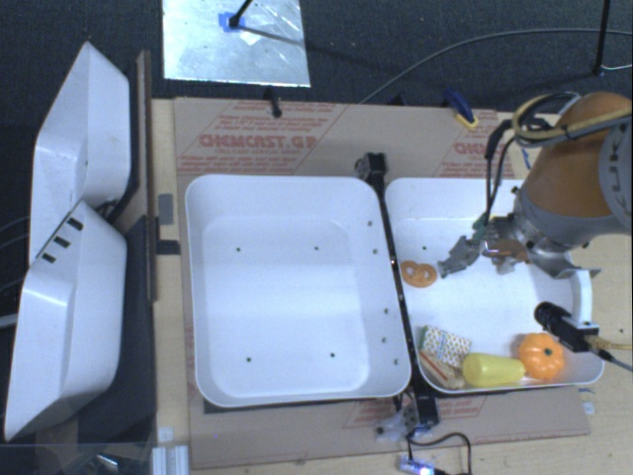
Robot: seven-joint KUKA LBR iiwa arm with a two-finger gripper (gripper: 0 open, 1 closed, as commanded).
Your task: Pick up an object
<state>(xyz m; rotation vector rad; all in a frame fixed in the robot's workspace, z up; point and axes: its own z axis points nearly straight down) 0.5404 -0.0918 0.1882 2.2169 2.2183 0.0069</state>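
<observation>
Arm (pixel 579 181) comes in from the right over the right bin (pixel 435 201), gripper (pixel 457 261) low over the bin floor w/ fingers pointing left and a bit toward the near edge. Fingers look slightly parted, nothing between them, so it's open and not holding anything. Pretzel (pixel 418 274) lies flat just left of and slightly nearer than the fingertips, close but apart from them, next to the bin's left wall; it's roughly round, no clear long axis, lobes face up. Nearer the camera than the gripper, along the bin's near wall: a patterned pouch (pixel 442 345) leaning in the near-left corner, long axis running diagonally from far-left to near-right; a yellow piece (pixel 492 369) just right of it, lying on its side, long axis left-right along the wall, rounder end pointing right; an orange pumpkin (pixel 542 355) touching or nearly touching the yellow piece's right end, sitting below the arm's wrist, stem side can't tell. Left bin (pixel 213 201) sits well to the gripper's left.
</observation>
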